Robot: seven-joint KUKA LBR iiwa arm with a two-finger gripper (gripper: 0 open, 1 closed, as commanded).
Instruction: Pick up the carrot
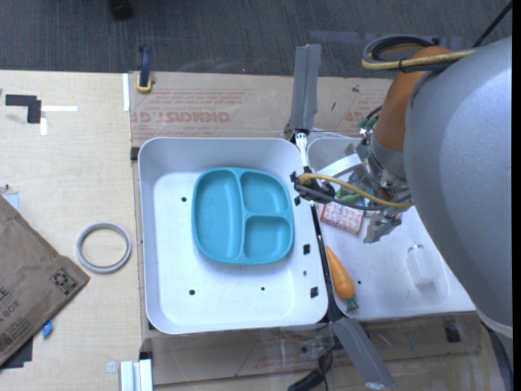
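Carrot (pixel 339 275) hugs right bin's (pixel 431 300) left wall; jaws' state unclear.

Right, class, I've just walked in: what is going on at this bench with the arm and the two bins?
A grey robot arm reaches in from the right over the right-hand bin. Its hand hangs above that bin, apart from the carrot, which lies against the bin's left wall nearer the front. So the carrot is not yet picked up. A blue divided plate sits in the left bin.
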